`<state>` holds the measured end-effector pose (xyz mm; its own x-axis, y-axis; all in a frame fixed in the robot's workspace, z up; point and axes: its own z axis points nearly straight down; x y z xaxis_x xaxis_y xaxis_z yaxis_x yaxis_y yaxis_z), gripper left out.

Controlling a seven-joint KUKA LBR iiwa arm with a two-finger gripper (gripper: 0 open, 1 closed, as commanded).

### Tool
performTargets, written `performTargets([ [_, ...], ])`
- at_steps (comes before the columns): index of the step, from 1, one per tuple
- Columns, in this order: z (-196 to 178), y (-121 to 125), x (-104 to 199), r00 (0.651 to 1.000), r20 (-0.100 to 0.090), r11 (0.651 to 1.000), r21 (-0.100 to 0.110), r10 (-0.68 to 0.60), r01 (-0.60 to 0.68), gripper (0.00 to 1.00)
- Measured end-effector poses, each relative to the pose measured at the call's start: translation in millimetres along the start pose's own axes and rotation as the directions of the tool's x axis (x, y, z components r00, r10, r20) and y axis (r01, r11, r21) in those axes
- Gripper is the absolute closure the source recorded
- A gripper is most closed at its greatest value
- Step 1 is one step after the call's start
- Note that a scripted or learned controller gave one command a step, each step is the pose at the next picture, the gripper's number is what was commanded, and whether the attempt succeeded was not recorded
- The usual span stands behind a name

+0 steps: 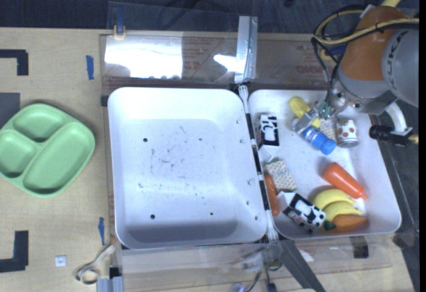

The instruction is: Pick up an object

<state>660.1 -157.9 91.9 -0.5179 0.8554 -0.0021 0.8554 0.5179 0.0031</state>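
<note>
Gripper (pixel 324 110) work is down in the right bin (pixel 389 214), near its far edge, though whether it is spread or pinching cannot be told, since the grey arm (pixel 373 58) and the clutter hide it. Directly beneath it lie a blue-capped bottle (pixel 318 138) and a yellow object (pixel 299 107), seemingly touching it; the bottle's long axis runs slantwise from the far left toward the near right of the bin. Just beside them, toward the right wall, stands a small white cup (pixel 346 132). These look like the likeliest targets, being closest. Farther toward the near edge rest a carrot (pixel 343 180), a banana (pixel 335 200) and a black-and-white toy (pixel 303 212), well apart from the gripper. A patterned packet (pixel 281 174) lies by the left wall. The left bin (pixel 133 108) sits beside it on the wooden table (pixel 46 231), with a green divided plate (pixel 45 149) at the table's left edge.
</note>
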Motion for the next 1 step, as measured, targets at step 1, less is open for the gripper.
performTargets([
  [1, -94.5, 52.2, 70.0, 1.000, 0.001, 1.000, -0.002, -0.013, 0.013, 1.00],
])
